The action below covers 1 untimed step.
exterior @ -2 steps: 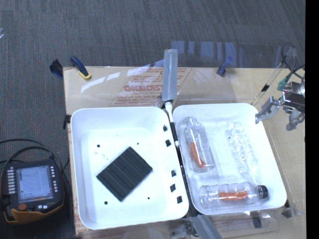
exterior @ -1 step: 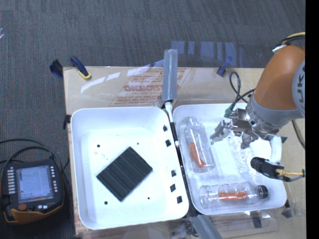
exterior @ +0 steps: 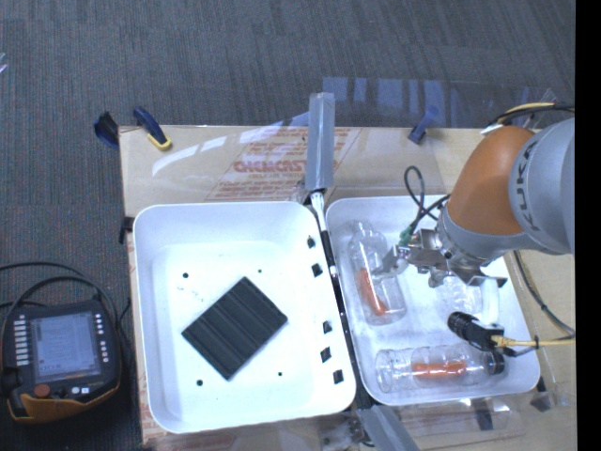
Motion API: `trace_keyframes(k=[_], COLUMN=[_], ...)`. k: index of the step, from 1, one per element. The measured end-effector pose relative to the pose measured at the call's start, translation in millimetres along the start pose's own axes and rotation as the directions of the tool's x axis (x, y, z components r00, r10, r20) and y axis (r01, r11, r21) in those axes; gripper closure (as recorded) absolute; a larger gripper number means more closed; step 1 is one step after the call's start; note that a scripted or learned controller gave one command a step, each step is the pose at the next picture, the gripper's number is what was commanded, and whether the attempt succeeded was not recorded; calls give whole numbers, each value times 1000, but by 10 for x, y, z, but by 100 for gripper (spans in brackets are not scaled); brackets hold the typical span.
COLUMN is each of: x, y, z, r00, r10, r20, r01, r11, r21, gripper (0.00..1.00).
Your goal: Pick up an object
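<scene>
Hovering gripper (exterior: 441, 269) over right bin (exterior: 526, 365), can't tell its grip state; nothing visibly held. Nearest target: clear bottle (exterior: 376, 275) just beside it. Centre over the bottle's body, descend straight, avoid second bottle (exterior: 432, 366)

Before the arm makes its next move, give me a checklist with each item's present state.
1. Gripper over the right bin: ok.
2. Target near it: upright-lying clear bottle with orange content is beside it: ok.
3. Bottle seen between the fingers: cannot tell.
4. Second clear bottle lies apart, near the front wall: ok.
5. Black ribbed pad sits in the left bin, out of the way: ok.
</scene>
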State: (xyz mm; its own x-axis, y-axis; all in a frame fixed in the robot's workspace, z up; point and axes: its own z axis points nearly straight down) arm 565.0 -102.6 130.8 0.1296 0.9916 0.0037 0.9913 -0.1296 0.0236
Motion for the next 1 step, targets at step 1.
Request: trace_keyframes(k=[1], x=[79], y=[-67], z=[127], r00=[999], r10=[-33], r20=[2], r01=[33], r11=[999], r21=[-28], gripper=[0])
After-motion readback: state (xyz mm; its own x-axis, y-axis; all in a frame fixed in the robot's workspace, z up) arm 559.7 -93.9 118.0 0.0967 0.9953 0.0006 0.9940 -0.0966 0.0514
